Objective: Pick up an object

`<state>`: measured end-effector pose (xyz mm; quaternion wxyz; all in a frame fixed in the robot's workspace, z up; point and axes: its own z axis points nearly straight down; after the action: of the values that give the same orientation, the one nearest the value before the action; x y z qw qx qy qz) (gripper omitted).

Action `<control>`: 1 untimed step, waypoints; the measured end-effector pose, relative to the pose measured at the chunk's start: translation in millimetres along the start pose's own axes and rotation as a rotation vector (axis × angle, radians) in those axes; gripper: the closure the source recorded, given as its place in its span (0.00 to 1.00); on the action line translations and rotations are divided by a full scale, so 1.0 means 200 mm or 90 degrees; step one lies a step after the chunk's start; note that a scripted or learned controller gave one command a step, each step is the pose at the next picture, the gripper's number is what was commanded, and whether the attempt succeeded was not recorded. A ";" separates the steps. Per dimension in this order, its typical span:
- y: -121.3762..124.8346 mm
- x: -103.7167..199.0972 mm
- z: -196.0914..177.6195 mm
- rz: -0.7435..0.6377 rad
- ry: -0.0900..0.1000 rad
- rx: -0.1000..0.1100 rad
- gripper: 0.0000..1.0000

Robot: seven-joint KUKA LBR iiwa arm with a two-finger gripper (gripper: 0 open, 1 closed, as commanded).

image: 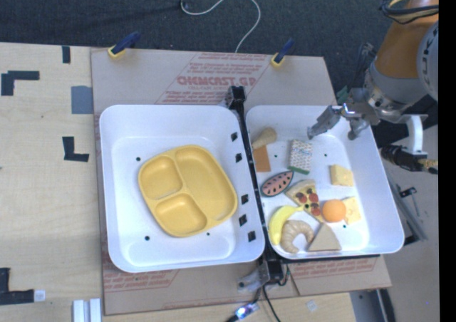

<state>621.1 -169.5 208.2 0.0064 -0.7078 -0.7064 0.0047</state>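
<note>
My gripper (335, 126) hangs over the far right part of the right bin (381, 192), open, with nothing between its fingers. Below and left of it lie toy foods: a patterned packet (301, 154), a tan piece (264, 136), an orange-brown slab (261, 160), a watermelon slice (276, 183), a pizza slice (304, 194), a cheese cube (341, 175), an orange (333, 210), a banana (280, 219), a croissant (296, 232) and a bread slice (325, 239).
The left bin (117, 171) holds a yellow divided plate (187, 189). Both bins rest on a cardboard sheet (206, 78) with clamps at its far edge. A white cable (214, 7) trails on the dark floor behind.
</note>
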 end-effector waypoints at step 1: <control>0.01 0.00 -0.04 -0.002 -0.002 -0.009 0.00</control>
<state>624.1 -169.4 217.1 0.0004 -0.7067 -0.7075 0.0006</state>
